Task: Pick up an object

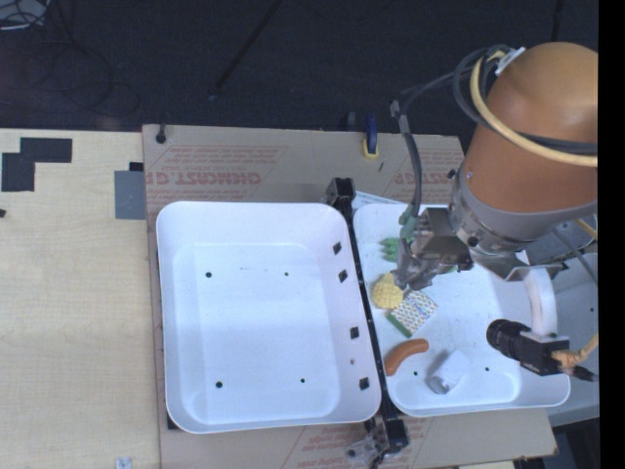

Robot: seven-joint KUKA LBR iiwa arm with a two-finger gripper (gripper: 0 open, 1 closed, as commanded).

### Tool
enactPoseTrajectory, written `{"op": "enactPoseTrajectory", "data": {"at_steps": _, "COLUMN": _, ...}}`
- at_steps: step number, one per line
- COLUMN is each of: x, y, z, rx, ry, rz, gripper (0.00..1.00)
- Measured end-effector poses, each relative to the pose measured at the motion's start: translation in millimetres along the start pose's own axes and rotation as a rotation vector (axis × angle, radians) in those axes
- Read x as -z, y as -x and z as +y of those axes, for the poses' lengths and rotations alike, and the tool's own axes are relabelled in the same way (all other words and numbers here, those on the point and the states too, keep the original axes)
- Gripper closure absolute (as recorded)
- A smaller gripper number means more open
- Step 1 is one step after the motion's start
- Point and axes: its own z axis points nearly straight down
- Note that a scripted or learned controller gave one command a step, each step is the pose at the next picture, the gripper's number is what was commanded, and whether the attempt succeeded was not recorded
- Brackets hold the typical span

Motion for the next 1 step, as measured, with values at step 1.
{"op": "enactPoseTrajectory", "data": {"at_steps": 1, "x": 18.8, "y": -31.6, "z": 0.0, "rx": 0.000, "ry": 0.005, "rz": 0.000, "gripper": 1.00}}
